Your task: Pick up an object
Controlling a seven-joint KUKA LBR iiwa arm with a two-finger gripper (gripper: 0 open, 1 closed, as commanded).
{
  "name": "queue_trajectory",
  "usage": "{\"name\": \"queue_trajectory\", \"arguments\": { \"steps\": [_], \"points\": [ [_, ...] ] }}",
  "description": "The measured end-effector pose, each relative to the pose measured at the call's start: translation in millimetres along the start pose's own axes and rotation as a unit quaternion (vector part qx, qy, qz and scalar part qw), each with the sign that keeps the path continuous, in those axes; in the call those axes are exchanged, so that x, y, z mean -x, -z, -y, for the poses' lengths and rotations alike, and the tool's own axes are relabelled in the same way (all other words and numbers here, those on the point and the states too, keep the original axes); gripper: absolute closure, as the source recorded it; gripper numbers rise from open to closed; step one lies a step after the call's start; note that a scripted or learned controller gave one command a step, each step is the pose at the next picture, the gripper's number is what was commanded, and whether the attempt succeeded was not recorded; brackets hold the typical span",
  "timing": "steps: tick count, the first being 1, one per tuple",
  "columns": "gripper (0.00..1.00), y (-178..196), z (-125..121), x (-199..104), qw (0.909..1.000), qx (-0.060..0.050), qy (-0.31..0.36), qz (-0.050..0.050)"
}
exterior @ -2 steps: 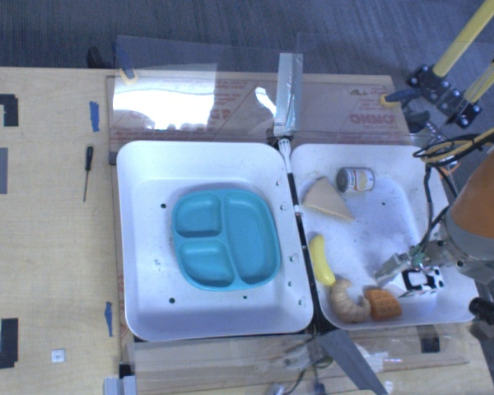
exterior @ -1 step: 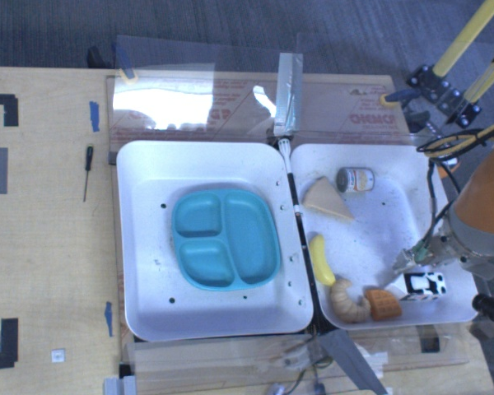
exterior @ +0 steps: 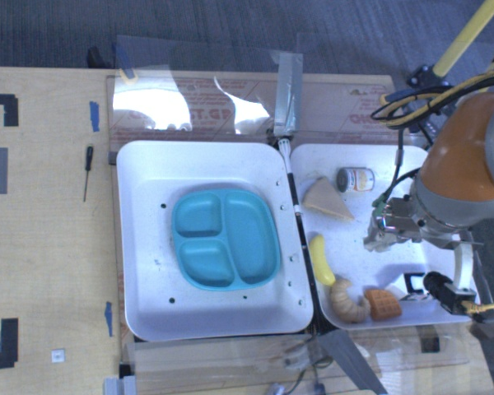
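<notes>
A: Hovering over the right bin (exterior: 358, 319), the gripper (exterior: 384, 235), but what is it holding?

B: Can't tell. Banana (exterior: 319, 259), wedge (exterior: 328, 198), can (exterior: 356, 179) and waffle (exterior: 383, 304) lie below; blue plate (exterior: 226, 239) fills the left bin (exterior: 140, 245).

The single camera is mounted above the bench (exterior: 41, 220) and looks down at a slant, so the far edge of the bench lies toward the top of the frame and the near edge toward the bottom. It stands far enough back to take in both white bins whole: the left bin (exterior: 140, 171) sits near the centre of the frame, the right bin (exterior: 354, 212) toward the right side. Dark floor (exterior: 230, 15) fills the far strip beyond the bench. The arm (exterior: 465, 159) enters from the right edge, over the right bin
</notes>
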State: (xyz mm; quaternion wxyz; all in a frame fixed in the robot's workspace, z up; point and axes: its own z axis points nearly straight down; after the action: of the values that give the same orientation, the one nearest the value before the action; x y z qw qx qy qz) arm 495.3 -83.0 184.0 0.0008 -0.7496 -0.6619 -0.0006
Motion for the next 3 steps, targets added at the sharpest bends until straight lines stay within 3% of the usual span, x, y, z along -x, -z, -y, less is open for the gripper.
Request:
{"name": "queue_trajectory", "arguments": {
  "steps": [1,2,3],
  "points": [
    [1.00,-37,-85,23,0.9939,-0.001,0.110,0.001],
    [1.00,2,-145,-79,0.9471,0.002,0.321,0.001],
    [1.00,1,-148,-33,0.8710,0.000,0.491,0.001]
  ]
}}
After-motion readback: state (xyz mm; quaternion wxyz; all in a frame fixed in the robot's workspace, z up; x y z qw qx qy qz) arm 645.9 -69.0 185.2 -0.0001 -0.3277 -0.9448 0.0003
